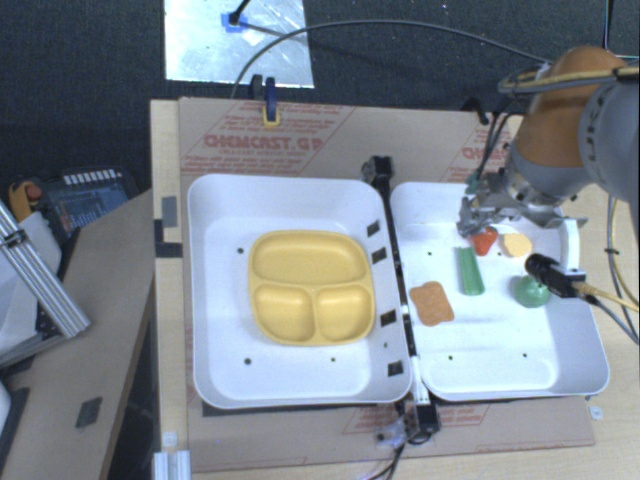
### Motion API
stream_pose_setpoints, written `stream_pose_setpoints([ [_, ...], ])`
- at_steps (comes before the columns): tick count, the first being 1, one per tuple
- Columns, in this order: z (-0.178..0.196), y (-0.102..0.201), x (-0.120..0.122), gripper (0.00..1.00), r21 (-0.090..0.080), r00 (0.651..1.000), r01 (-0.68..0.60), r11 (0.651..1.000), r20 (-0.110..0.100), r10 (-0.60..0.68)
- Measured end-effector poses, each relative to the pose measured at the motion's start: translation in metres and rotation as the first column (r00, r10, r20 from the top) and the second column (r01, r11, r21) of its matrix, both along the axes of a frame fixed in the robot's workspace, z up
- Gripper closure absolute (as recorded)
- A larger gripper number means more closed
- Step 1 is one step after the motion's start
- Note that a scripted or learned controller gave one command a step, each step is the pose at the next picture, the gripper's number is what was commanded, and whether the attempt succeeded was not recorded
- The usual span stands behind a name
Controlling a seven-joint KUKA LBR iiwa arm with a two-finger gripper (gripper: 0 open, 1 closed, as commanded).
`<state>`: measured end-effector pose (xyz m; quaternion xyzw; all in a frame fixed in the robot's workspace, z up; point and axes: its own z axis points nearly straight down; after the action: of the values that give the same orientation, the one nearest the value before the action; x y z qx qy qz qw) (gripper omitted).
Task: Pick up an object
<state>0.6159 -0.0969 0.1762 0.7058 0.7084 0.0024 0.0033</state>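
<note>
Gripper (483,220) low in the right bin (500,368) – jaw state impossible to tell, small red piece (485,242) right beneath it, beside a green stick (469,270), yellow disc (516,244), tan slab (432,303), yellow tray (305,286) in the left bin (215,368)
</note>
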Motion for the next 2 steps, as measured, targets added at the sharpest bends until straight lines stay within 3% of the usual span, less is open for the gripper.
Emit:
stream_pose_setpoints([
  [2,0.100,-0.011,0.005,1.00,0.000,1.000,-0.001,1.000,-0.001,0.001],
])
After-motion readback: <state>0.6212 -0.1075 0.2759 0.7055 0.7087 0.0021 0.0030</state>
